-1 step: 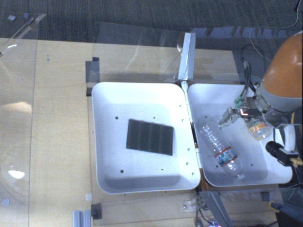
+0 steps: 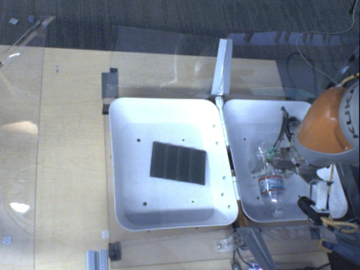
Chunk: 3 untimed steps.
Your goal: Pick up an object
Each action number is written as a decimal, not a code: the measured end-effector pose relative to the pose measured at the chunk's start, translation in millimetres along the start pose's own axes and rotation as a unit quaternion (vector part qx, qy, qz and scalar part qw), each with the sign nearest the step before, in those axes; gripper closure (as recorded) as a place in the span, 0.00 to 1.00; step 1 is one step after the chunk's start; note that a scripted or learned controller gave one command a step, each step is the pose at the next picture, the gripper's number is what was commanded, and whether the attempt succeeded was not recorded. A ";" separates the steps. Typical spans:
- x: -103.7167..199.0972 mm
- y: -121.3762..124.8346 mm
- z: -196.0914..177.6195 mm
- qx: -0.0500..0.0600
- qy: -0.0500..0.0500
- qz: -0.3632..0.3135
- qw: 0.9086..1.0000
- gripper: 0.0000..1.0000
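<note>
The desk under me is pale wood, and beyond its far edge lies dark grey carpet. A clear sheet covers the desk's left part, catching soft glare. Two shallow white bins sit side by side: the left bin holds a dark ribbed rectangular pad lying flat near its middle, and a grey metal bar rises from the gap where the bins meet at the far side. My arm, with its orange band, reaches over the right bin and covers much of its right half. My gripper hangs low in that bin, just beyond a clear plastic bottle with a label, which lies on the bin floor toward the near wall. Crinkled clear plastic sits beside the gripper, hard to separate from it. I cannot tell how the gripper stands; it is blurred and partly hidden by my wrist. Cables trail at the bin's near right corner.
</note>
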State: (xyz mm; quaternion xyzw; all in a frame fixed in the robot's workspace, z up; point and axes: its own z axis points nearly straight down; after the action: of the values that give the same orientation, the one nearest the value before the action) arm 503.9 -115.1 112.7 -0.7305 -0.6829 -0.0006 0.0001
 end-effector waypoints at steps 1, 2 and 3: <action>19.4 8.1 21.6 -0.008 -0.001 -0.016 1.000 0.00; 21.1 10.6 9.8 -0.011 0.000 -0.016 1.000 1.00; 14.6 7.8 19.4 -0.009 0.001 -0.015 1.000 1.00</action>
State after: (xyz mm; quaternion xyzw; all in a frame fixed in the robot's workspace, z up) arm 512.7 -101.0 93.3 -0.7204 -0.6935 -0.0075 -0.0063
